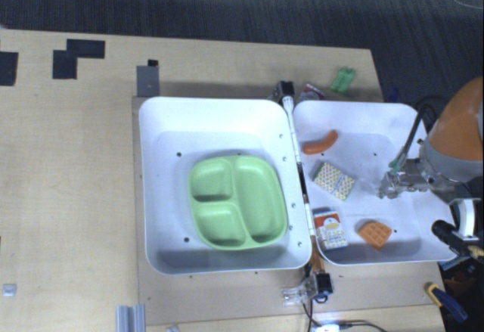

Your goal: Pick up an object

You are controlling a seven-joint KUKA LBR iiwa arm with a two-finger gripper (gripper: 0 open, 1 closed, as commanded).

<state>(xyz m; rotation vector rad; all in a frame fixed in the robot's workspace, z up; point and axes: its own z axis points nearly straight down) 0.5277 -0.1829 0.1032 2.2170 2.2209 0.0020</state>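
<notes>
Tool (392, 188) in right bin, waffle (374, 233) just below, apart

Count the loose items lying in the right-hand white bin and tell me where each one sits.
4. An orange sausage-shaped toy near the far left; a patterned square packet at the centre-left; a red-and-white small box in the near-left corner; an orange waffle-like piece near the front. The arm may hide more.

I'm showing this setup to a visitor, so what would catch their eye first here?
Most likely the pale green divided plastic plate, alone in the left white bin. Next, the grey arm with its orange band reaching into the right white bin, where a small orange sausage-shaped toy and an orange waffle-patterned toy lie.
</notes>
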